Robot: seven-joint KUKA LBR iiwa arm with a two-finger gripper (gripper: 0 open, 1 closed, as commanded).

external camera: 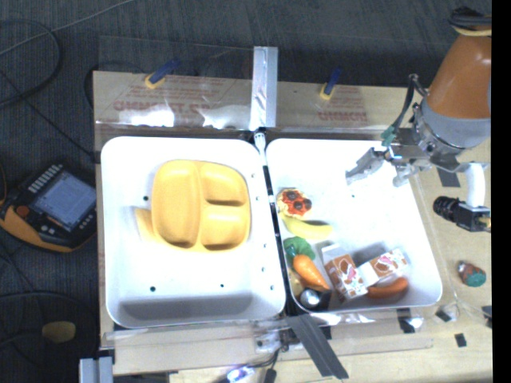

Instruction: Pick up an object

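Tabletop (184, 94) carries two white bins. Gripper (382, 166) hovers over right bin (351, 154) far side, fingers apart, empty. Toys, e.g. carrot (307, 268), lie near-left. Pick not yet begun.

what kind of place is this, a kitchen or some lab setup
Likely a robot-grasping lab bench, not a kitchen: two white bins, toy food like a carrot, and a handheld controller on the carpet.
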